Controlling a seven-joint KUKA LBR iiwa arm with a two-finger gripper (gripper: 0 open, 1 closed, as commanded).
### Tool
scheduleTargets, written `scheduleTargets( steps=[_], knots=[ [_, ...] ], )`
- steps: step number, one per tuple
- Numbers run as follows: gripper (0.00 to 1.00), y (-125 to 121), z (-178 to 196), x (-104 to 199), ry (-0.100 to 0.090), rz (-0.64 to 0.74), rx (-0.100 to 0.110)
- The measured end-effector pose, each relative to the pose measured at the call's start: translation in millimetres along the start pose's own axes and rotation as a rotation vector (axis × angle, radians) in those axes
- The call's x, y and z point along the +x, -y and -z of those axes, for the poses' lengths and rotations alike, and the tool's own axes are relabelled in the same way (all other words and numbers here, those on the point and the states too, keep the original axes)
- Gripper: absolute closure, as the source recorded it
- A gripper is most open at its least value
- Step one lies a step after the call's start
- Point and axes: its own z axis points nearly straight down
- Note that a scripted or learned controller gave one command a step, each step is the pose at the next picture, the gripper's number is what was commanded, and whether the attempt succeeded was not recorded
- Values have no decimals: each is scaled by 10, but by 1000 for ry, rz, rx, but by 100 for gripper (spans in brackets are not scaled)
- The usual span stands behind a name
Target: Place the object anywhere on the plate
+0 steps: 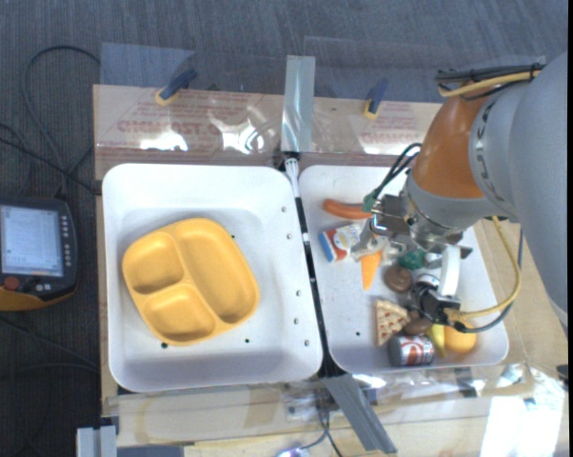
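Objects for the task (carrot (369, 270), can (411, 350), cracker (389, 320)) are heaped in the right bin (336, 346) beneath the hand (412, 255); its grip cannot be told; the yellow plate (189, 279) is set apart in the left bin (125, 365), ready to receive one.

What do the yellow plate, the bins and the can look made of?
Yellow plate: looks like moulded plastic, satin, with soft rounded compartment walls and dull highlights. Left bin and right bin: likely thin formed white plastic, smooth, with rounded corners. Can: probably metal, given its shiny silver rim; label printed red.
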Motion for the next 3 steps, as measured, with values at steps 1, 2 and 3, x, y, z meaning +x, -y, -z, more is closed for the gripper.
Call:
scheduleTargets(
  steps=[1, 2, 3],
  knots=[
    [100, 233, 2, 757, -3, 58, 1],
    [100, 111, 281, 1346, -3, 98, -4],
    [100, 448, 315, 1852, -1, 405, -2]
  ],
)
